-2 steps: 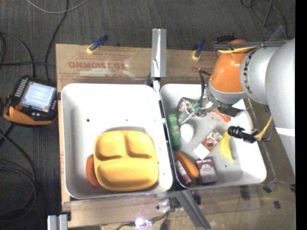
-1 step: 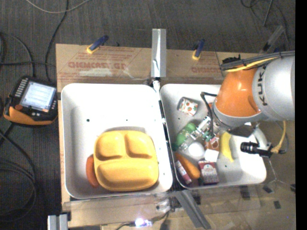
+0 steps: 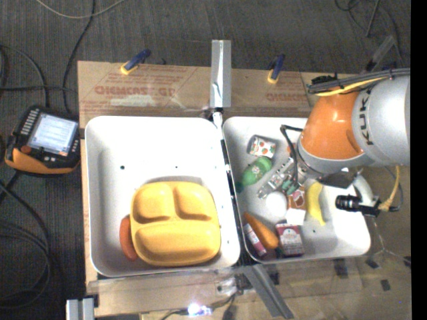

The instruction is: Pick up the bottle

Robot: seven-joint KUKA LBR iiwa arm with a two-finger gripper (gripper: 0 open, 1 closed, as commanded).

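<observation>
A: Count entry. Two white bins on the counter [image 3: 90, 85], side by side. Left bin [image 3: 107, 152]: one yellow sectioned tray [image 3: 175, 223], face up, with one orange-red item [image 3: 125, 237] poking out from under its left edge. That makes two things there.

B: And the right bin [image 3: 347, 242]?

A: One green bottle [image 3: 255, 173] lying on its side near the upper left of the bin, just beside the gripper [image 3: 283, 175]. One small printed can [image 3: 261, 146] above the bottle. One white ball-like object [image 3: 274, 204] below the gripper. One banana [image 3: 315, 202] to the right of it. One carrot [image 3: 261, 229] at the lower left, one red carton [image 3: 289, 239] beside the carrot. A few smaller packets near the bin's middle are too cluttered to count.

B: Gripper state?

A: Cannot tell. The metal end sits low over the clutter, and the arm's orange band [image 3: 331, 129] hides the upper part. Nothing is visibly held; the bottle rests on the bin floor.

B: Surface and room?

A: The counter is a brown board with faded red print. Two blue-and-yellow clamps [image 3: 135, 61] [image 3: 275, 69] along its far edge, one upright metal post [image 3: 221, 72] between the bins. One teach pendant [image 3: 47, 141], screen lit, lies left of the counter. Dark carpet floor [image 3: 40, 259] with several loose cables [image 3: 73, 9].
</observation>
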